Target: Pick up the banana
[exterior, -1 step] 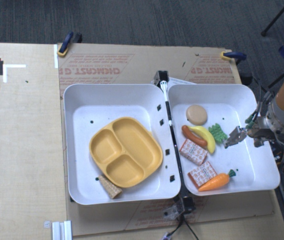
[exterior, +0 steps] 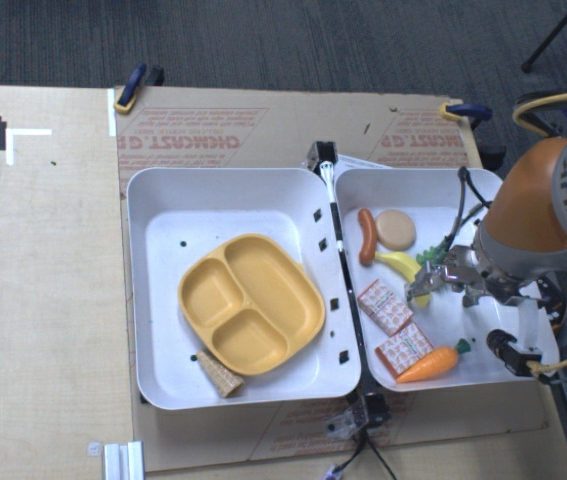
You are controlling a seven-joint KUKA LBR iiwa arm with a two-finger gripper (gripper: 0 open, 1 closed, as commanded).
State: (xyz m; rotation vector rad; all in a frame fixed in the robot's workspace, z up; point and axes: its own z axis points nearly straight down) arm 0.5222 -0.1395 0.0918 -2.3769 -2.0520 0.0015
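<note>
In the right bin [exterior: 523,368], the banana [exterior: 399,263] lies near the middle, its long axis running from about ten o'clock to four o'clock, with a sausage [exterior: 366,235] and a round cookie [exterior: 396,229] just above it. The gripper [exterior: 425,286] sits at the banana's four o'clock end, apparently touching or just beside it. Whether its fingers are parted or closed, or grip anything, I cannot tell from here.

Yellow banana [exterior: 400,264]; red-brown sausage [exterior: 366,236] just left of it; orange carrot [exterior: 429,366] below; mustard-yellow tray [exterior: 251,303] far left.
</note>
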